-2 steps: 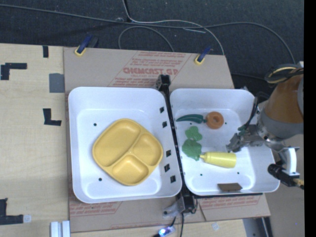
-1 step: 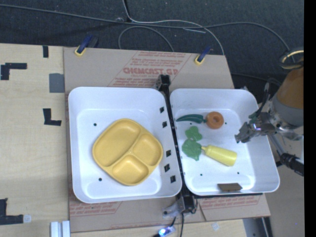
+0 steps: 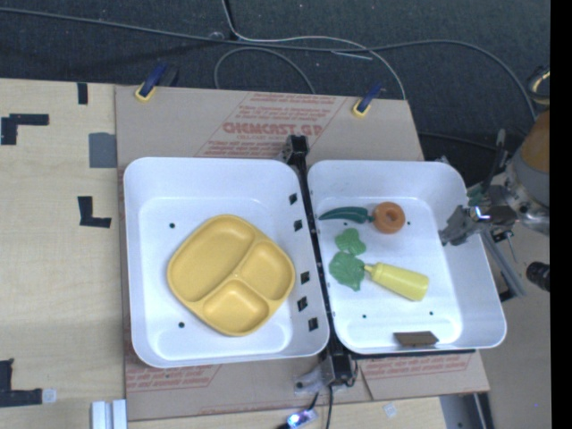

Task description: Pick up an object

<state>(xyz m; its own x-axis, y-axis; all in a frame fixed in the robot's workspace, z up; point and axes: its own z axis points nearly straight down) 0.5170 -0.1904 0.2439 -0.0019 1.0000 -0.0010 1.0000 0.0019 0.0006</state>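
toys sat in the right bin [image 3: 465, 315]. pincer [image 3: 458, 224] hung over its right rim; whether it was spread or pressed together was unclear.

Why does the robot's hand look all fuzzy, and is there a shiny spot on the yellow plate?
In the camera view the gripper at the right bin's rim looks soft and smeared, so its fingers are hard to read. The yellow plate has only faint pale sheen, no strong glare. The light is even, and the toys, like the orange ball, cast small soft shadows.
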